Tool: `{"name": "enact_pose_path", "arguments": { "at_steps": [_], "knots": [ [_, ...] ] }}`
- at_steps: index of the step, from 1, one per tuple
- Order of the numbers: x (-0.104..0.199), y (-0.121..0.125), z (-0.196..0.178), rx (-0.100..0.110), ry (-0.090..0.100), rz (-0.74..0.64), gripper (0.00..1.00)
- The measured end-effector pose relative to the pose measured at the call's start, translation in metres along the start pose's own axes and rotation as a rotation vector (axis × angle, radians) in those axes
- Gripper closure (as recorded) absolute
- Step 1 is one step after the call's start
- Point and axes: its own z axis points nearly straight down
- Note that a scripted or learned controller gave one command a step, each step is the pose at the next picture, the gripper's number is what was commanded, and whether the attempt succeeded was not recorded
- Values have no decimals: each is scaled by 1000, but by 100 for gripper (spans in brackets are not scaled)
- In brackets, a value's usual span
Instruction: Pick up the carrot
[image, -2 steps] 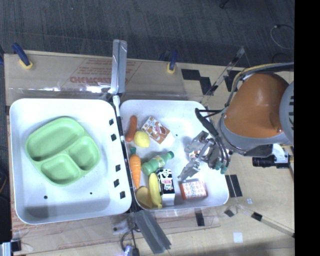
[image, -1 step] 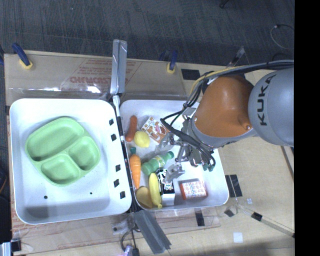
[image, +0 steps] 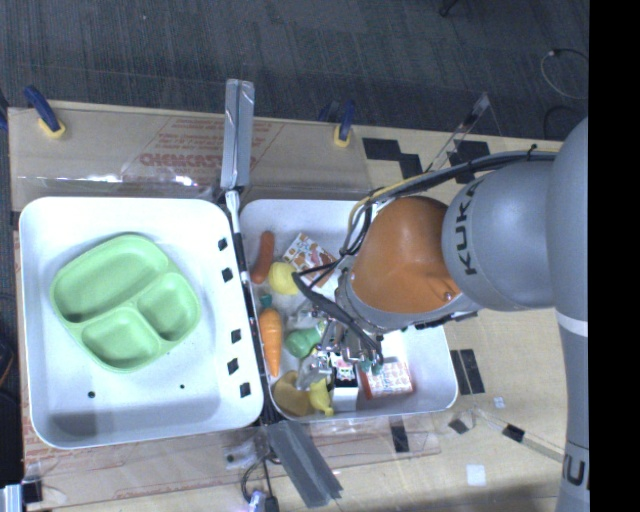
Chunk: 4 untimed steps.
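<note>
Your hand (image: 335, 362) hangs low over the right bin's clutter; its opening cannot be told. The carrot (image: 270, 340) lies beside the left wall (image: 250, 330). Approach along its length, clear of the wall.

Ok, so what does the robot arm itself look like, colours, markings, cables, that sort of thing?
The arm is smooth, rounded grey metal with KUKA lettered in dark letters on its side. A glossy orange band wraps the section above the wrist. Black cables loop from the grey body over the orange part and down toward the gripper, which is a small dark-and-metal assembly with wiring around it.
</note>
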Motion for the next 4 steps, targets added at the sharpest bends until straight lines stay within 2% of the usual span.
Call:
{"name": "enact_pose_path", "arguments": {
  "at_steps": [1, 2, 3, 4],
  "knots": [
    [-77, 0, -2, 1, -3, -92, 0],
    [-77, 0, -12, 0, -4, -92, 100],
    [-108, 59, -102, 1, -3, 87, 100],
    [-108, 59, -102, 1, -3, 87, 0]
  ]
}}
